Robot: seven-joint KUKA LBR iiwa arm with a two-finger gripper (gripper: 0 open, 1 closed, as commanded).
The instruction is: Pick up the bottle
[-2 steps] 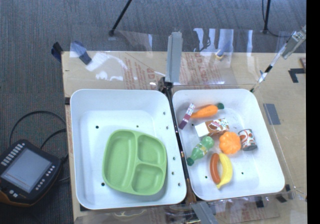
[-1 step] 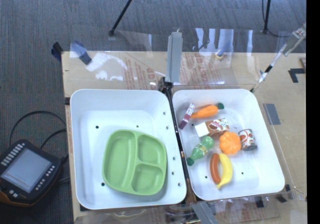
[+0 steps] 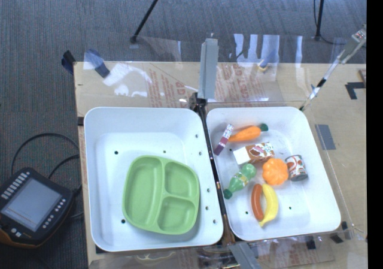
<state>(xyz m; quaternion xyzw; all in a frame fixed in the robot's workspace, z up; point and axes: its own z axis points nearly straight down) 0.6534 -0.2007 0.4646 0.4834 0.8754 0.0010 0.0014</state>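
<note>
Printed matter. Red lettering covers the cardboard sheet (image 3: 179,85) under and behind the two bins, seen upside down and partly mirrored; no word of it can be read with certainty. The small carton (image 3: 258,153) and the can (image 3: 295,168) in the right bin carry coloured labels too small to read. The teach pendant screen (image 3: 30,203) shows no legible text.
</note>
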